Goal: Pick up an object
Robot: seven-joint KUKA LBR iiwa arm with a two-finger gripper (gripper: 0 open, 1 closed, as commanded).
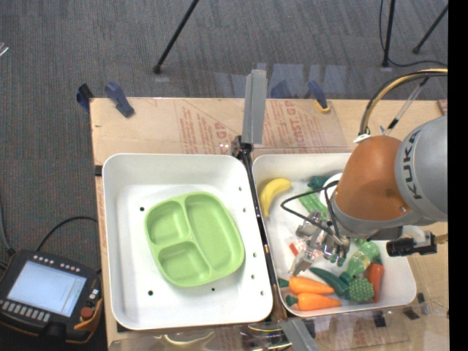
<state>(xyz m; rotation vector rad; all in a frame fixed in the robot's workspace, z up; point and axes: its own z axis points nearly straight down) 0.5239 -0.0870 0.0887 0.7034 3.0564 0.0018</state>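
Your pincer hangs low over the middle of the right bin; you cannot tell how wide it stands. Just below it, by the bin's near edge, lie two carrots beside a dark green piece. They look like light, hard, smooth plastic, so they may slip: take one across its thick middle. The banana lies toward the far-left corner.
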